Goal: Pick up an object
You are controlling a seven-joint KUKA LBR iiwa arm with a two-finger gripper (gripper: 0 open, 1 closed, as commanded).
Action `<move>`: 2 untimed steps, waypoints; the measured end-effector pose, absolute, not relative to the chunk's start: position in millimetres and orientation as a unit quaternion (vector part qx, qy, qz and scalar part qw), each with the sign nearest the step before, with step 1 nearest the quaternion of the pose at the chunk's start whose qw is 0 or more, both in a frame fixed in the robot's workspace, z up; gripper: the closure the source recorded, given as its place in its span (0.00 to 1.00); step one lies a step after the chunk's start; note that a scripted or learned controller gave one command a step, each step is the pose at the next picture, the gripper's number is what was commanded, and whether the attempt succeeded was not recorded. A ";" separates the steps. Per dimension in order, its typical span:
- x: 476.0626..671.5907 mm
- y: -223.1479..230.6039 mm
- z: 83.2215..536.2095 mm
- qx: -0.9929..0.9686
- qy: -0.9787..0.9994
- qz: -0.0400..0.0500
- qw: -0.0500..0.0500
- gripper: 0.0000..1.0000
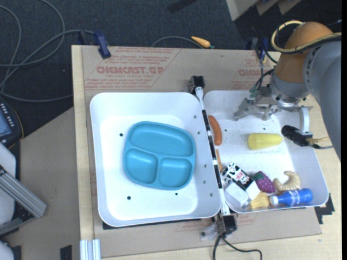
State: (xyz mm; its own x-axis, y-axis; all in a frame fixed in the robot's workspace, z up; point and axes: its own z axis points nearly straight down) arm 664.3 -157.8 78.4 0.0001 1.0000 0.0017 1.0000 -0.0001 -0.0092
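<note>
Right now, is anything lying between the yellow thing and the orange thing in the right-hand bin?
No. In the camera view, bare white bin floor separates the yellow object from the orange object.

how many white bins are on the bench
2. The left bin holds a blue divided plate. The right bin sits against it and holds the small objects, with the gripper over its far end.
</note>
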 end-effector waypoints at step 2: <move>509.1 -174.7 84.3 -0.709 -0.705 0.002 0.003 0.00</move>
State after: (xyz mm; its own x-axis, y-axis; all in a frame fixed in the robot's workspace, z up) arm 509.1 -174.7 84.3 0.0055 1.0000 0.0008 1.0000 -0.0055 -0.0064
